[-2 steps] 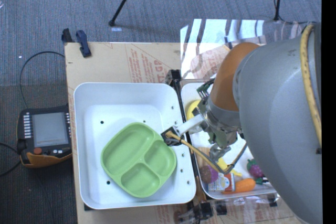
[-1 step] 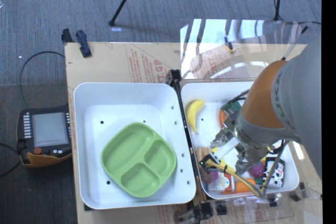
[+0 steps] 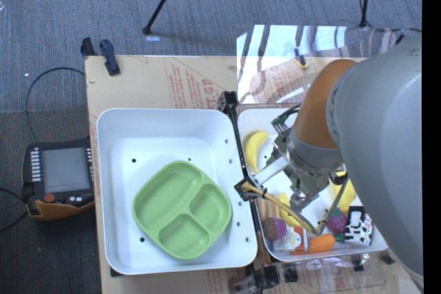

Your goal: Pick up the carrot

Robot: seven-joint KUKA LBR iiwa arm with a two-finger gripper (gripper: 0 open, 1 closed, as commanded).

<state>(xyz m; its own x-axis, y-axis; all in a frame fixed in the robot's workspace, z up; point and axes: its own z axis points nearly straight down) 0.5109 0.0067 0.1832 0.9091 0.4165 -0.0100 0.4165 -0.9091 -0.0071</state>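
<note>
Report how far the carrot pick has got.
Done: the arm has reached over the right bin, where the carrot lies. In hand: the hand hangs above the toys, up and left of the carrot. Left: the carrot lies on the bin floor near the front wall, not lifted; closing on it and raising it remain.

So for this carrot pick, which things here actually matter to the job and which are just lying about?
Belongs to the job:
- carrot, at the right bin's near edge
- gripper, above that bin

Just lying about:
- green divided plate in the left bin
- banana
- purple toys
- teach pendant on the floor
</note>
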